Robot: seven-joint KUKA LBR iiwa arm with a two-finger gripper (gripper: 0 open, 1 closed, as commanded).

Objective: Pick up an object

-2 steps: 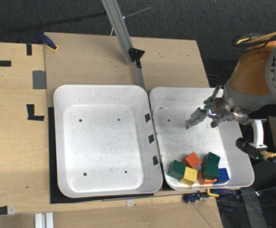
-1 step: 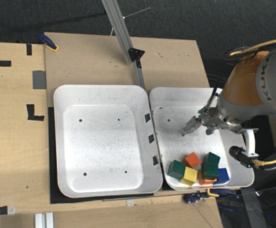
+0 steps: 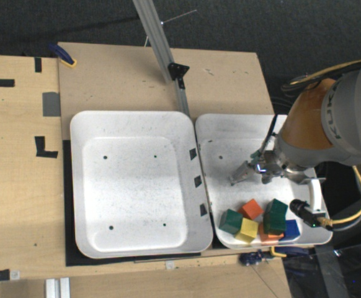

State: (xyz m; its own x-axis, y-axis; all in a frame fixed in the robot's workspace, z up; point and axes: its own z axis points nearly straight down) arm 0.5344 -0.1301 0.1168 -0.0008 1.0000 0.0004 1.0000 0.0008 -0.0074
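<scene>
Blocks [image 3: 259, 221] sit clustered in the right bin's [image 3: 230, 135] near corner: green, yellow, orange, dark green, blue (small cubes, touching). Just beyond them the gripper [image 3: 245, 172] hangs over bare bin floor, holding nothing visible; its opening cannot be told.

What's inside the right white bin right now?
The shallow white right bin holds a cluster of small blocks at its near end: dark green, orange, yellow, another green and blue. The grey arm covers the bin's right side.
</scene>
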